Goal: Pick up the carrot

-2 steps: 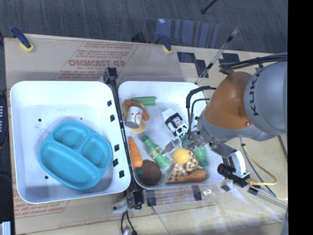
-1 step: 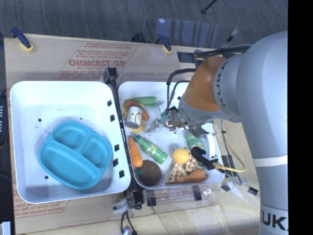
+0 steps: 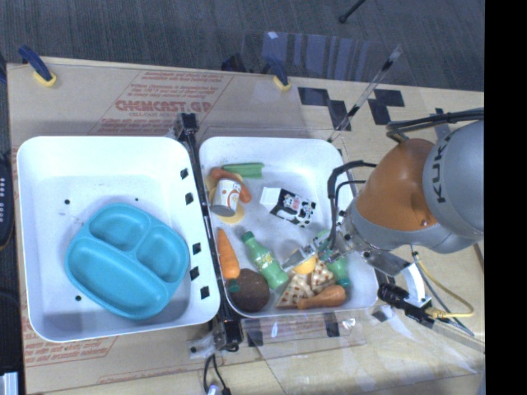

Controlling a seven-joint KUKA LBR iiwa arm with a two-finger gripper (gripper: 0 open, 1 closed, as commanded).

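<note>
Carrot [image 3: 227, 255]: lies in the right bin [image 3: 272, 143], hard against its left wall, just above a brown ball [image 3: 249, 290].
Long axis: runs nearly straight up and down the view, thick end toward the ball, the tip leaning slightly left at the top.
Gripper [image 3: 328, 249]: down inside the same bin near its right wall, among the clutter there.
Grip state: cannot tell. The wrist and the clutter hide whether it is apart or together, and nothing shows as held.
Direction to carrot: toward the view's left, at about the same height across the bin.
Gap: well apart, with a green bottle [image 3: 265, 260] lying between the two.
Lookalike: an orange piece [image 3: 323, 297] sits just below the gripper, possibly a second carrot, though it is too blurred to be sure.
Coming move, as judged: lift clear, cross left over the bottle, and turn the grip to close across the carrot's width. The wall beside it leaves little room on that side.
</note>
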